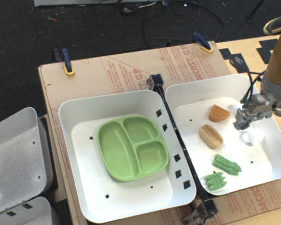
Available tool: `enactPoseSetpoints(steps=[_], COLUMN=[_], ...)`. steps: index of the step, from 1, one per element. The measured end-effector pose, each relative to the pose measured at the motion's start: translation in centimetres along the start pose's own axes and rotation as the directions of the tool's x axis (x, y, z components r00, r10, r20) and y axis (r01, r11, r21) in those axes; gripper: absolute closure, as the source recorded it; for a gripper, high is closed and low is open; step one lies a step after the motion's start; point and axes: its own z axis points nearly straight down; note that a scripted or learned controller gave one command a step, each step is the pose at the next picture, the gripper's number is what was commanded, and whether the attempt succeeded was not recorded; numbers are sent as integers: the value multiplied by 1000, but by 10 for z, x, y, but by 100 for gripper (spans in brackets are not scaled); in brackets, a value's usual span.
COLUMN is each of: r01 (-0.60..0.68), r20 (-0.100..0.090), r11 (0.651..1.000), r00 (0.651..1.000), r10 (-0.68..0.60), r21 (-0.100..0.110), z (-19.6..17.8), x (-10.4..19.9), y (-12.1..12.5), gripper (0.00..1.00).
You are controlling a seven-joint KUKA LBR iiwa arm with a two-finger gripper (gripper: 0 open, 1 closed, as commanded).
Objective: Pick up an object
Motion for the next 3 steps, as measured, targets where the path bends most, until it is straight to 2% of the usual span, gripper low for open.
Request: enactPoseSetpoints(steps=[2, 3], r01=[0, 5], r20=[1, -3], r11=[1000, 1000], r00=[1000, 1000], r10=[0, -5], r21=[0, 3], z=[-88, -89], x=[-4, 45], y=[-2, 8], gripper=[100, 100])
